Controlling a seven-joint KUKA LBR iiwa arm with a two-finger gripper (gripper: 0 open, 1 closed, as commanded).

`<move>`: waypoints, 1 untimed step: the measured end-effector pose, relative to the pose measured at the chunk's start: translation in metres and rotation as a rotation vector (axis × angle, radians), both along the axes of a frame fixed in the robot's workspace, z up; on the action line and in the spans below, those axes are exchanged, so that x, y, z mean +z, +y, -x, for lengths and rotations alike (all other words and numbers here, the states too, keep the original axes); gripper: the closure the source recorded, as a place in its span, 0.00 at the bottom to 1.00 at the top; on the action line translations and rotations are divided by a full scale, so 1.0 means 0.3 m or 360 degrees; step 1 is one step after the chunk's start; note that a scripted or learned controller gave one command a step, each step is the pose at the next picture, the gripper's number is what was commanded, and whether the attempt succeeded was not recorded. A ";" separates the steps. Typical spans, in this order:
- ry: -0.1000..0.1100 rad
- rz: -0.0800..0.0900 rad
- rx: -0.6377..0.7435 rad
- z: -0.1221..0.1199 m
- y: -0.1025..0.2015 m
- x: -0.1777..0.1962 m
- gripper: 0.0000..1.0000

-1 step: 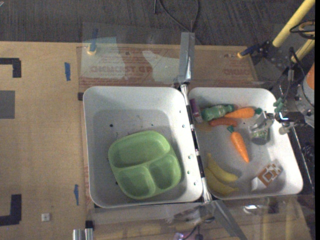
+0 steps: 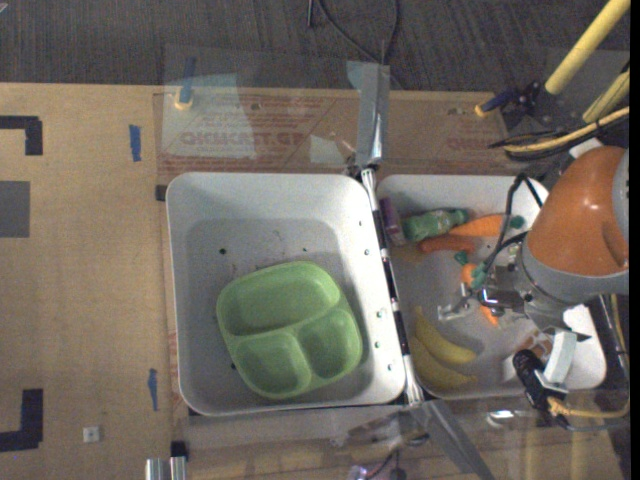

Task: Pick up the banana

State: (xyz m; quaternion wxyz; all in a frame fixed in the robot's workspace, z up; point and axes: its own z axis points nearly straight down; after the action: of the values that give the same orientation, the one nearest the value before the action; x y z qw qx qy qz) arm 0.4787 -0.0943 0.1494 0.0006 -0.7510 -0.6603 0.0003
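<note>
Two white bins side by side on the surface. Left bin point(image 2: 190, 268): green divided tray point(image 2: 290, 330), three compartments, sitting toward the bin's front edge, slightly rotated.

Right bin point(image 2: 440, 186): banana point(image 2: 443, 346) lies flat on the bin floor near the front left corner, close to the divider wall between the bins. A second yellow curved piece point(image 2: 440, 373) sits just in front of it, touching or nearly touching; can't tell whether that's another banana or part of the same bunch. Green bottle-shaped item point(image 2: 432, 224) lies on its side near the back left corner of the right bin, with a dark purple item point(image 2: 390, 222) against the divider beside it. Orange carrot-like item point(image 2: 470, 234) lies just in front of the bottle, angled toward the arm.

Arm point(image 2: 585, 233) comes in over the right side of the right bin, orange band up top, grey wrist below. Tool point(image 2: 470, 298) sits low over the middle of the right bin, just behind and to the right of the banana, apart from it. Small orange and green bits show around the tool's metal parts; too cluttered to identify. Tool state: can't tell. Nothing yellow in the tool; banana is on the bin floor.

Yellow pole point(image 2: 590, 36) and cables point(image 2: 560, 138) at the surface's back right corner.
</note>
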 end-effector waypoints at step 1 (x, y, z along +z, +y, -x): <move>-0.0023 0.0006 0.0046 -0.015 -0.017 -0.158 0.00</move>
State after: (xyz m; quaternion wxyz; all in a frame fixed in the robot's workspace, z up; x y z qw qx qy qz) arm 0.4830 -0.0993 0.1020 -0.0057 -0.7413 -0.6711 -0.0038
